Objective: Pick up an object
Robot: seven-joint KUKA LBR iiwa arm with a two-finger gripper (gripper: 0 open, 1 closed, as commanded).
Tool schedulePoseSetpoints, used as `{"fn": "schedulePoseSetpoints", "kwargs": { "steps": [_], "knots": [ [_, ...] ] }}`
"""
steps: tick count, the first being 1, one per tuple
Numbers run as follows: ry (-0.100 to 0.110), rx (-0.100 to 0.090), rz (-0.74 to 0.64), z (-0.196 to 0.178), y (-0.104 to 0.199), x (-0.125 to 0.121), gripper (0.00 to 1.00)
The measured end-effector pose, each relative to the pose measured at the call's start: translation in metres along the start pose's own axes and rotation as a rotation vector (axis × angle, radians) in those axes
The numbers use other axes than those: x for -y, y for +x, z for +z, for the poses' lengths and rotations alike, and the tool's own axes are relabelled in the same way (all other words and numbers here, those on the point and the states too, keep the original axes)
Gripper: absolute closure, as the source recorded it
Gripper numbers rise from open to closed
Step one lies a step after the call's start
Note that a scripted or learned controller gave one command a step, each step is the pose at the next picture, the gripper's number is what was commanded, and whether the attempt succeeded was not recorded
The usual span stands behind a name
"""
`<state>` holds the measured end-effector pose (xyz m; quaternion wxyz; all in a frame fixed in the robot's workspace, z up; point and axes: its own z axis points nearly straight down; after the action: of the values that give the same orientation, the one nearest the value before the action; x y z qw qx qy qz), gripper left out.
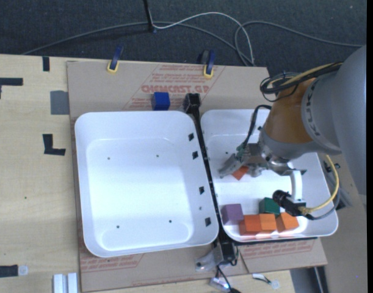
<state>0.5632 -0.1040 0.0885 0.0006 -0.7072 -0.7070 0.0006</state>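
Cardboard covers the bench under two white bins; the left bin (137,182) lies bare, and the right bin (226,124) carries the blocks. The gripper (238,165) sits low near the middle of the right bin, fingers spread around a small orange block (239,174) that shows between their tips, not yet clearly pinched. Along the near edge lie a purple block (232,212), two orange blocks (267,223) and a green block (270,205). To do this well, I judge the fingers should close squarely on the block before any lift, then rise straight.
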Motion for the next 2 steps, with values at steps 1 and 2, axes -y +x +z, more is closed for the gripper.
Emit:
{"fn": "schedulePoseSetpoints", "kwargs": {
  "steps": [1,2],
  "knots": [
    [-0.001,0.0,-0.001,0.0,0.0,-0.001,0.0],
    [-0.001,0.0,0.066,0.0,-0.009,0.038,0.0]
  ]
}}
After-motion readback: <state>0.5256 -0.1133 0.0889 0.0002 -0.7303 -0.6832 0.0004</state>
